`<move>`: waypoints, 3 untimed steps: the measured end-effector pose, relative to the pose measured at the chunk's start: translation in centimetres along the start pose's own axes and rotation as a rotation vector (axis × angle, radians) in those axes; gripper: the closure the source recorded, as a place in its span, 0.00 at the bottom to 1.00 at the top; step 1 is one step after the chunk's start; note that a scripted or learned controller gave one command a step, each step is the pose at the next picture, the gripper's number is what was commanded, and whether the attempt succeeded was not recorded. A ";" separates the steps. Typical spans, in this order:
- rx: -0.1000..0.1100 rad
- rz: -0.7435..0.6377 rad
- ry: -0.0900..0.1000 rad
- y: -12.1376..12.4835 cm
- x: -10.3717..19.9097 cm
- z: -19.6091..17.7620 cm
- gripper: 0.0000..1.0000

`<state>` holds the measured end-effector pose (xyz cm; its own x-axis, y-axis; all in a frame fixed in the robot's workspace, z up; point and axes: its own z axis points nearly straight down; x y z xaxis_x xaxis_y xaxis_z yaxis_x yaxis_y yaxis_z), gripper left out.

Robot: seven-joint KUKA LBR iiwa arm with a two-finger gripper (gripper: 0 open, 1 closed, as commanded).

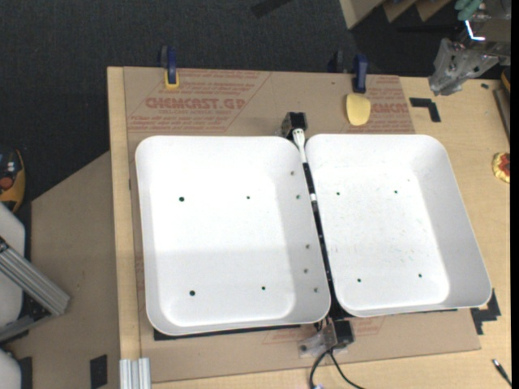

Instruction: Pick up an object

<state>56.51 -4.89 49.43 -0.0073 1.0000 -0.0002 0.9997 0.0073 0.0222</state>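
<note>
Gripper [458, 63] hanging at top right beyond right bin [454, 217]; finger state unreadable. Advice: locating target first — yellow object [358, 109] sitting on board behind bins.

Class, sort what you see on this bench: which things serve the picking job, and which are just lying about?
For the job: gripper; left bin; right bin.

Lying about: yellow piece on the board behind the right bin; left blue clamp; right blue clamp; black cable at the front edge.
</note>
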 end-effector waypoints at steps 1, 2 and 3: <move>0.031 0.001 0.002 1.1 5.9 10.5 1.00; 0.033 0.003 0.001 3.4 9.5 20.8 1.00; 0.025 0.009 0.000 2.3 7.7 19.2 1.00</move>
<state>59.15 2.79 30.32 0.0018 1.0000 0.0002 1.0000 -0.0018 -0.0024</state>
